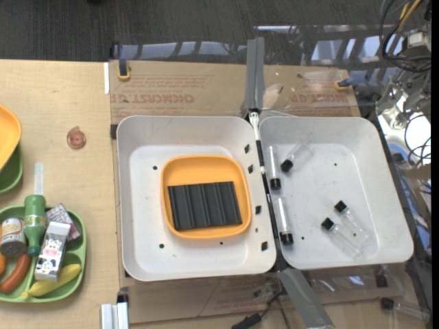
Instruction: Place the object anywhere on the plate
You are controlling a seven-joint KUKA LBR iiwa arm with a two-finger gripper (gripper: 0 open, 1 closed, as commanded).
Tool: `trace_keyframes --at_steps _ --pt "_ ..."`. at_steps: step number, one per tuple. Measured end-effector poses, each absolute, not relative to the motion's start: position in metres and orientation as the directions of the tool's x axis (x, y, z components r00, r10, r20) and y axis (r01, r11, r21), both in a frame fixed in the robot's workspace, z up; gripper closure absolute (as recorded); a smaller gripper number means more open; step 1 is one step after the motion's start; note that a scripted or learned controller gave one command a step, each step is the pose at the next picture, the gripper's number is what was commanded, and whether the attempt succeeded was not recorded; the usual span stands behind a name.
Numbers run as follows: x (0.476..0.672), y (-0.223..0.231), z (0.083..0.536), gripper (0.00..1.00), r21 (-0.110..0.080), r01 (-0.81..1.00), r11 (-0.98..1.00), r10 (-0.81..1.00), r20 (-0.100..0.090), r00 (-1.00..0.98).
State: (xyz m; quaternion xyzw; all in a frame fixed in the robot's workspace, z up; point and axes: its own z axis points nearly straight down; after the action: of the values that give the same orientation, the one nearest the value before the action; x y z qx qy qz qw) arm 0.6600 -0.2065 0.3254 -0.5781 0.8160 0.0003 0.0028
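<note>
The state of the tool, apart or together, I cannot tell. The clear vials (281,218) with black caps lie scattered in the right bin (384,184): three near its left wall and two toward its near right. The orange plate (206,164), with a dark ribbed slab (206,204) on it, sits in the left bin (137,184). The bins rest on cardboard (171,91) on the wooden counter (55,101). At the left stands a green tray (72,269) of toy food. Dark floor (206,12) lies beyond.

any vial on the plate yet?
No. The orange plate in the left bin holds just a dark ribbed block; the clear vials all lie in the right bin.
</note>
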Motion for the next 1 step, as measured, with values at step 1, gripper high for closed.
trace_keyframes --at_steps 1 --pt "0.6592 -0.2213 0.4152 1.00 -0.004 -0.994 0.106 -0.994 -0.005 -0.105"
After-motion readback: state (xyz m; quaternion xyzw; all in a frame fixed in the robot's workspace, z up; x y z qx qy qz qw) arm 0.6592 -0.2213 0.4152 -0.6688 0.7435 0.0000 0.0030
